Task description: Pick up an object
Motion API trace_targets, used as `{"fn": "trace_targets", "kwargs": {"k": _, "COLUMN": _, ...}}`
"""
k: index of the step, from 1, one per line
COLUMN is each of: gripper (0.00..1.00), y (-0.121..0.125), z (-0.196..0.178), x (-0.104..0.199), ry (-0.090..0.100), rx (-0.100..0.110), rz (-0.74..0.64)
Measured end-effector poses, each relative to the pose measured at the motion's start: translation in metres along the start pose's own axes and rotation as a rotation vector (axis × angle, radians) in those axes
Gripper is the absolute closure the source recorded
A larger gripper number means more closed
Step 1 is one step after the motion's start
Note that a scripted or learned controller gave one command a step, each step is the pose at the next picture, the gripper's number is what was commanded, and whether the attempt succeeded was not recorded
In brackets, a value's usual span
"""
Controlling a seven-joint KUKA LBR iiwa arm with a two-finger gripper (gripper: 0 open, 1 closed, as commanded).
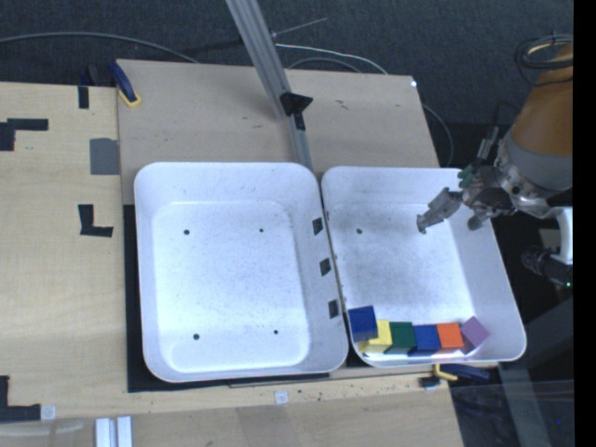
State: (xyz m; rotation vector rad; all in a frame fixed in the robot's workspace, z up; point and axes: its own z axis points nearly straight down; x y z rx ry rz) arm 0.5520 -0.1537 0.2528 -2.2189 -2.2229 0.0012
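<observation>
Several small blocks line the near wall of the right bin (484, 259): a blue block (361, 321) with a yellow block (378, 342) beside it, then a green block (402, 334), a second blue block (426, 338), an orange block (450, 335) and a purple block (474, 331). My gripper (451, 219) hangs over the far right part of this bin, well above and behind the blocks. Its fingers (431, 216) are spread open and nothing sits between them.
The left bin (149, 250) lies beside the right one, and black clips (324, 266) sit along their shared rim. A slanted metal rail (263, 45) crosses the bench behind the bins. Tape marks and a blue-yellow clamp (126, 86) sit at the left.
</observation>
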Motion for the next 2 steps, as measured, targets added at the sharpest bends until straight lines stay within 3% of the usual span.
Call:
{"fn": "trace_targets", "kwargs": {"k": 1, "gripper": 0.00, "y": -0.024, "z": -0.075, "x": 0.073, "ry": 0.002, "rx": -0.007, "rz": -0.008}}
{"fn": "trace_targets", "kwargs": {"k": 2, "gripper": 0.00, "y": -0.003, "z": -0.152, "x": 0.168, "ry": 0.002, "rx": -0.007, "rz": -0.009}}
